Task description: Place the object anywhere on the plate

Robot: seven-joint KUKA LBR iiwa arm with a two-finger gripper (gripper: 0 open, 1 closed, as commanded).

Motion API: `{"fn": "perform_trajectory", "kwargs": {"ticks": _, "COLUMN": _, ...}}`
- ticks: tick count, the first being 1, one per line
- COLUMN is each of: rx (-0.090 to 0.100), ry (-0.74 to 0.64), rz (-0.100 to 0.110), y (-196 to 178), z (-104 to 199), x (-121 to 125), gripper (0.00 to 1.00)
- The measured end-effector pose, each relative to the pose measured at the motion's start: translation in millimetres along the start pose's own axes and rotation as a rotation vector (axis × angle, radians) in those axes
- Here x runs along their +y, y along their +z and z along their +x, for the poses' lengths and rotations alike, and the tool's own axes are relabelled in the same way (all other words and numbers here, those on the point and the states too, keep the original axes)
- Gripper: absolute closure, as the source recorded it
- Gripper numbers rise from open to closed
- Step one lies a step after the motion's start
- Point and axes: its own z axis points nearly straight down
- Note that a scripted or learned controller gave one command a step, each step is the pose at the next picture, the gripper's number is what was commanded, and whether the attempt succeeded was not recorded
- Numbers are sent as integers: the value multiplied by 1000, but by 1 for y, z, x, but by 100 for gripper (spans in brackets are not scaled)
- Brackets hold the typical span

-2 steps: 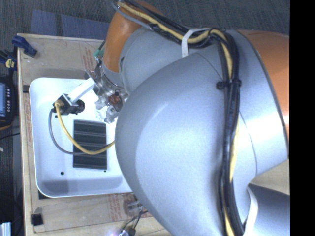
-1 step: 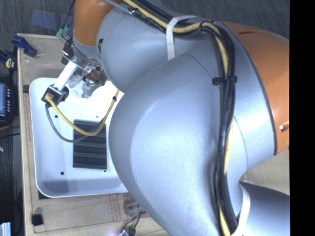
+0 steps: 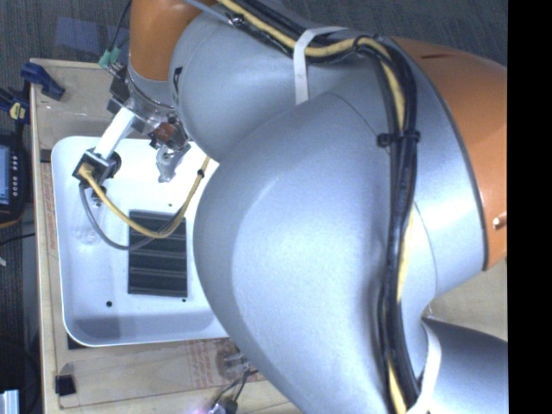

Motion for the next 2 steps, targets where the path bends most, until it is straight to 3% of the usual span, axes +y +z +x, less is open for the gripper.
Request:
{"fn": "perform_trajectory", "kwargs": {"ticks": 1, "rx": -1, "ry": -451, "rz": -2, "y": 165, "z": -8, "x": -40, "gripper": 0}}
{"fn": "perform_trajectory", "kwargs": {"ticks": 2, "rx": -3, "ry": -455, "rz": 4, "y": 156, "z": -8, "x": -43, "gripper": 100}}
